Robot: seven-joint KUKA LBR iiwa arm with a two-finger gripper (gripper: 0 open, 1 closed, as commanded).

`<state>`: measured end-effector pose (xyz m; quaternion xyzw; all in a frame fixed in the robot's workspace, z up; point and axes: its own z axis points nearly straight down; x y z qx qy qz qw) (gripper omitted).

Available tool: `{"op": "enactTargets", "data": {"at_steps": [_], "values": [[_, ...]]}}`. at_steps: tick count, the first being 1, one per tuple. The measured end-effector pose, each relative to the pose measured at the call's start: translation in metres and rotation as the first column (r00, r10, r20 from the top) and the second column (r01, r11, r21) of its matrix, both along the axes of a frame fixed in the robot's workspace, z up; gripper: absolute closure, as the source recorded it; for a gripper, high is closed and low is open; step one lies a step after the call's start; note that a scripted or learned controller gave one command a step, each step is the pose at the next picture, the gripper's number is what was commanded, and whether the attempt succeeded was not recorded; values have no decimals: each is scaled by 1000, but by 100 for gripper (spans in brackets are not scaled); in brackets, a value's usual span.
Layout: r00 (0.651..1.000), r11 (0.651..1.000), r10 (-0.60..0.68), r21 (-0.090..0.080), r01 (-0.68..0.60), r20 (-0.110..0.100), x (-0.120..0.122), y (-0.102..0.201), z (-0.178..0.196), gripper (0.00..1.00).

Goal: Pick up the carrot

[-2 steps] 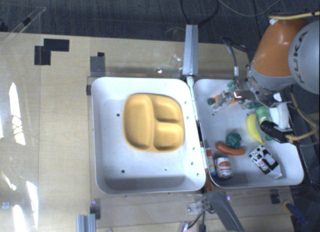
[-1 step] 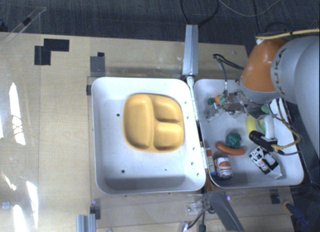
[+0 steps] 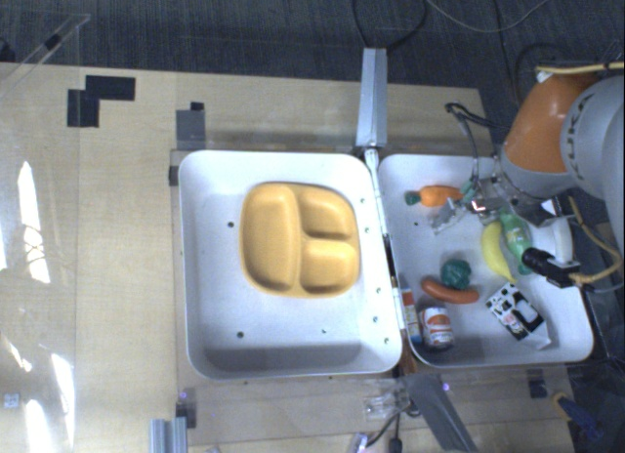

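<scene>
At right bin's (image 3: 576, 344) upper part we see carrot (image 3: 437, 195) lying flat, green end toward left bin (image 3: 195, 246). Gripper (image 3: 459, 209) just beside carrot, lower right of it; we read fingers as spread, nothing between them. Left bin holds yellow divided tray (image 3: 298, 238). Below carrot we note banana (image 3: 495, 249), green bottle (image 3: 515, 236), teal lump (image 3: 455, 272), sausage (image 3: 449, 292), can (image 3: 437, 326), black-white box (image 3: 516, 309).

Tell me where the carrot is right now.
In the camera view the carrot lies near the far edge of the right bin, just left of the gripper, with the green ball nearer the camera.
</scene>
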<state>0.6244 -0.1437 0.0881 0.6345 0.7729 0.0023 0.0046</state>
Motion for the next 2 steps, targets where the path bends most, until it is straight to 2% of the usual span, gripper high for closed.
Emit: {"op": "enactTargets", "data": {"at_steps": [1,2], "values": [[1000,1000,3,2,-3,7,3,2,13,100],[991,991,133,1,-133,-3,-19,54,77,100]]}}
